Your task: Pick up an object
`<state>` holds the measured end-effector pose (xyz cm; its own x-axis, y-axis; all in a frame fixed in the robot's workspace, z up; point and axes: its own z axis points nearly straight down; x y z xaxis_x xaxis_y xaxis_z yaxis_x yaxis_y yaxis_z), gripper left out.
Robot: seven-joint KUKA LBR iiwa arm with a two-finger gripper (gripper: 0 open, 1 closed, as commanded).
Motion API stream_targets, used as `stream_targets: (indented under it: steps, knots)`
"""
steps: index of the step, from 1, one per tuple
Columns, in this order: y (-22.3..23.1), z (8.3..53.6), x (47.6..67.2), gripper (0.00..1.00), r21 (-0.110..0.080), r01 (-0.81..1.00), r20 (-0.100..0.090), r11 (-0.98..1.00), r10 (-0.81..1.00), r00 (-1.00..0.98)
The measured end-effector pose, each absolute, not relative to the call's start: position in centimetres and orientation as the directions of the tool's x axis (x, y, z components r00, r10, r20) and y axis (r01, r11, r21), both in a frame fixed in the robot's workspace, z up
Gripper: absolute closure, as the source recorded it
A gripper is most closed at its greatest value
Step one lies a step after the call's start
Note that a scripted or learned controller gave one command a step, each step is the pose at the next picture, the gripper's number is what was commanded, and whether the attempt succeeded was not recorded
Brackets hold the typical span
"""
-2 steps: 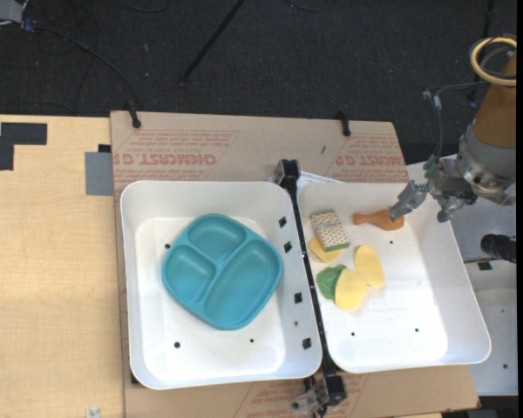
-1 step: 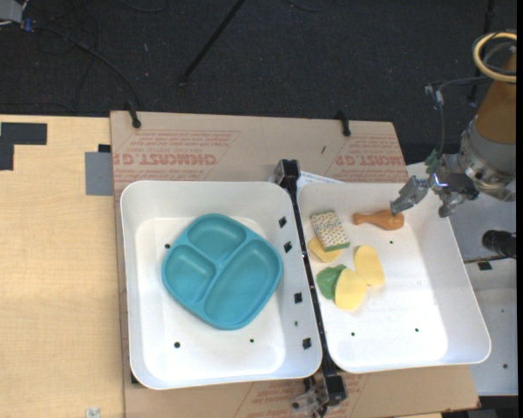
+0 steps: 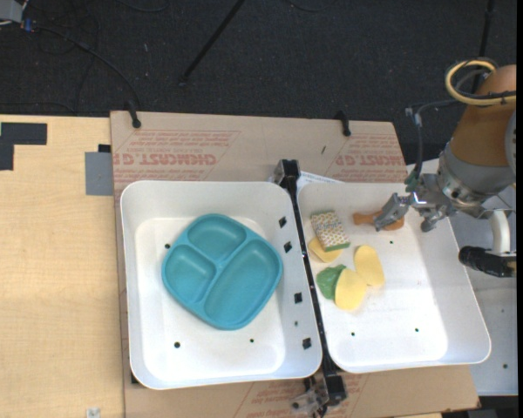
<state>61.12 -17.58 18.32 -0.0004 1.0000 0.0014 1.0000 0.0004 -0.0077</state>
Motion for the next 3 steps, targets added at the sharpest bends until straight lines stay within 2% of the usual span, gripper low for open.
stream_targets:
  steps: [1,2,3]
  knots:
    - [-16.9,12.0,61.0,0.00,-0.008,1.000,0.002,0.000,1.000,0.000]
    - [-16.8,8.5,60.9,0.00,-0.005,1.000,0.001,0.000,1.000,0.000]
    - [-16.8,9.8,61.0,1.00,-0.004,1.000,0.001,-0.002,1.000,0.002]
